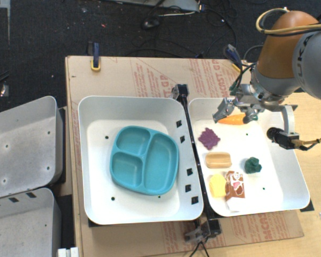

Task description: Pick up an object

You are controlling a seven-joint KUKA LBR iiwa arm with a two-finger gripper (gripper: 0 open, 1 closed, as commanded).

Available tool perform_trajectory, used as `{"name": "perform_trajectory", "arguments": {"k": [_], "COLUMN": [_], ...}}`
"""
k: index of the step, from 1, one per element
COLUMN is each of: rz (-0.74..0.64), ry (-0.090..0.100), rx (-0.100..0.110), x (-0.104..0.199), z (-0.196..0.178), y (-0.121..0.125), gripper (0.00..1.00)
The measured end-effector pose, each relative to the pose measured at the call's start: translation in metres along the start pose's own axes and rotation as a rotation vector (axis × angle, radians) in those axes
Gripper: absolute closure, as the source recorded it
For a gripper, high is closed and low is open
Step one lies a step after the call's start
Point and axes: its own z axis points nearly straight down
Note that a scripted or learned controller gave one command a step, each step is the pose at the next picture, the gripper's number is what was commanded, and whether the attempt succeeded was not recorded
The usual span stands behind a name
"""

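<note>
Your gripper [236,112] hangs over the far end of the right bin [294,189], close to its back rim, its fingers spread apart with the orange carrot [231,120] lying between and just under them, not lifted. Toward you the bin floor stays open around the carrot, then come the purple piece [209,138], the tan block [218,160], the green lump [252,165], the yellow piece [218,186] and the brown-and-white packet [235,185] touching it. The right-hand stretch of that bin is bare. Across the shared rim, the left bin [96,116] carries a teal divided plate [145,160] with room all round it, on the table [150,74]
</note>
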Motion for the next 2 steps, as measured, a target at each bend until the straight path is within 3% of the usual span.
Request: {"name": "perform_trajectory", "arguments": {"k": [1,2], "rz": [-0.002,-0.001], "ry": [-0.002,-0.001], "rx": [-0.013,-0.008], "x": [0.0,0.003], "z": [-0.008,0.056], "y": [0.003,0.006], "gripper": [0.0,0.0]}}
